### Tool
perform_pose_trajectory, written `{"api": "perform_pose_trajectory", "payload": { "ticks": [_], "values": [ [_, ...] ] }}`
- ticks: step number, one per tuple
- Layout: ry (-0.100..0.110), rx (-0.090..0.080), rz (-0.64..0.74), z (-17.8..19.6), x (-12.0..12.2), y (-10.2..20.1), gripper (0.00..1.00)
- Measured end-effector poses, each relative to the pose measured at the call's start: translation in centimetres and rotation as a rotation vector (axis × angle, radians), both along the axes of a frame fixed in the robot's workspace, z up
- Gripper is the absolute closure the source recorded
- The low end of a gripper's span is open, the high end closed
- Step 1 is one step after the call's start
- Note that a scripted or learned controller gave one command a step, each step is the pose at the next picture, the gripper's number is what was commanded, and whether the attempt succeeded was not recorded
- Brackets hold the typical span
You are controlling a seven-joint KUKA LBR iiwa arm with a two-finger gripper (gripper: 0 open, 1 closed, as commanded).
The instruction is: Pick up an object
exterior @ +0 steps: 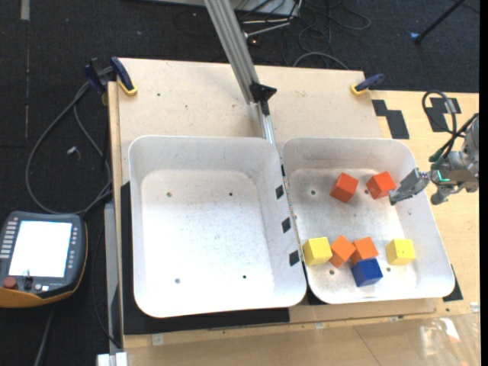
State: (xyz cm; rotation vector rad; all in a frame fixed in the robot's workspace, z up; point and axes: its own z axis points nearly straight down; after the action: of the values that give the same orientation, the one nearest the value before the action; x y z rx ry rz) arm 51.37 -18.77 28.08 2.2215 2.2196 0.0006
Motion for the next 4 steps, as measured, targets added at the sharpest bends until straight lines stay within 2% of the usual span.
{"api": "perform_pose_trajectory", "payload": {
  "ticks": [4],
  "values": [
    [0.0, 0.0, 0.0, 0.0, 0.0, 0.0, 0.0]
  ]
}}
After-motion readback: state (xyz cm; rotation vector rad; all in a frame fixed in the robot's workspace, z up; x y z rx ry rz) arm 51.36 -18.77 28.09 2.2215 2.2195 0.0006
